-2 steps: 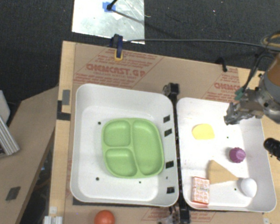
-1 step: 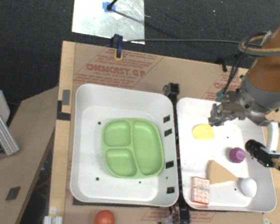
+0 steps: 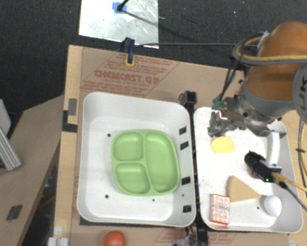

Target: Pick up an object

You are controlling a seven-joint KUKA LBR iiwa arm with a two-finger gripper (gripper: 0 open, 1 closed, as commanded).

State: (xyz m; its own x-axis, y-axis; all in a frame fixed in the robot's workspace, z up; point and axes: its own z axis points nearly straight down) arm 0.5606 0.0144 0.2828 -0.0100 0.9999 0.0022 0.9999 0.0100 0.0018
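Observation:
In the right bin [image 3: 291,215], a yellow block [image 3: 223,145] lies near the far left corner. My gripper [image 3: 218,124] hangs just above and behind the block, at its far left edge, under the grey and orange wrist. Nothing shows held in it. A tan wedge [image 3: 240,190] lies toward the bin's front, with a small red and white box [image 3: 220,208] at the front left and a white egg-shaped thing [image 3: 270,205] at the front right.
The left bin [image 3: 92,157] holds a green divided plate [image 3: 144,162]. An orange ball [image 3: 114,242] rests on the bench in front of the left bin. A black divider with clips [image 3: 190,151] runs between the bins.

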